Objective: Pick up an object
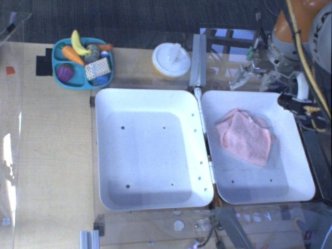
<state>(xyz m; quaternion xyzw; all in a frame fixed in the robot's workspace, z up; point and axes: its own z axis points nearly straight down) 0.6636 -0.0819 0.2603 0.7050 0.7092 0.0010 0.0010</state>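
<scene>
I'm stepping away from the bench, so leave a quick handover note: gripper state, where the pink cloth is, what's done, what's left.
Gripper: up by the far edge of the right bin, above the bench rather than over the cloth; whether it is open or shut cannot be told from this view, and nothing shows in it.
Pink cloth: lying crumpled on the floor of the right bin, toward its far half, untouched.
Left bin: just its white floor showing.
Done: no pick yet.
Left: bring the gripper down over the cloth, close on it, lift.
</scene>
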